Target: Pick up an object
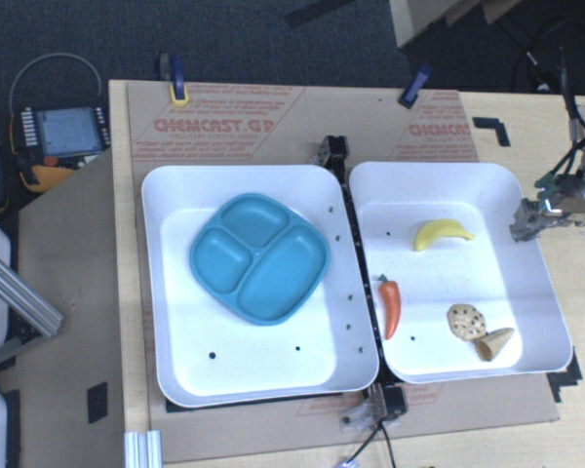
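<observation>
The right bin [526, 291] holds a yellow banana [442, 233] toward its far side. A red chili pepper [391, 305] lies along its left wall. A round brown cookie [465, 320] and a tan wedge-shaped piece [495, 342] sit touching near its front right corner. A blue divided plate [260, 258] lies in the left bin [175, 339]. My gripper [538, 218] is at the right bin's right rim, level with the banana and well to its right, with nothing seen in it.
A black clamp [333, 150] sits where the two bins meet at the back. Blue clips [414, 87] hold the cardboard sheet at the bench's far edge. A handheld screen unit [66, 131] lies off the bench to the left.
</observation>
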`<state>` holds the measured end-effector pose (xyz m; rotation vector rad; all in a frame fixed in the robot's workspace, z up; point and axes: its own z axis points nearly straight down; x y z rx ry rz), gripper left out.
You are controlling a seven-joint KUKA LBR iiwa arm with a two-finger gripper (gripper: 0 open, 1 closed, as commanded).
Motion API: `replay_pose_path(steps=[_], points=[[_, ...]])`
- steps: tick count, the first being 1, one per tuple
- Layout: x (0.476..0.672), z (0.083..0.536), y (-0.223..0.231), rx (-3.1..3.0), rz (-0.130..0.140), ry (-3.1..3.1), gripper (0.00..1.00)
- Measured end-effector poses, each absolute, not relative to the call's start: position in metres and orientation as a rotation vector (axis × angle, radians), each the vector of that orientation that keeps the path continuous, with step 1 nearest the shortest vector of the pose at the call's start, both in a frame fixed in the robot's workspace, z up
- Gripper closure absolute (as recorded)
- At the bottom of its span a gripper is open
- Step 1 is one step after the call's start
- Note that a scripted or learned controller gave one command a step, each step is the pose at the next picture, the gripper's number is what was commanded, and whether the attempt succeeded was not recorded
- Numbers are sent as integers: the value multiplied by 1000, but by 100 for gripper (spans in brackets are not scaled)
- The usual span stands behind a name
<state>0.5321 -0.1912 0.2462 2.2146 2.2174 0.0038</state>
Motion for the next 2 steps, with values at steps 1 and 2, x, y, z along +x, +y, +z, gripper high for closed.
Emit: replay_pose_path(steps=[1,2], points=[[542,253,-141,2215,3,2223,100],[560,258,-91,2213,4,2226,100]])
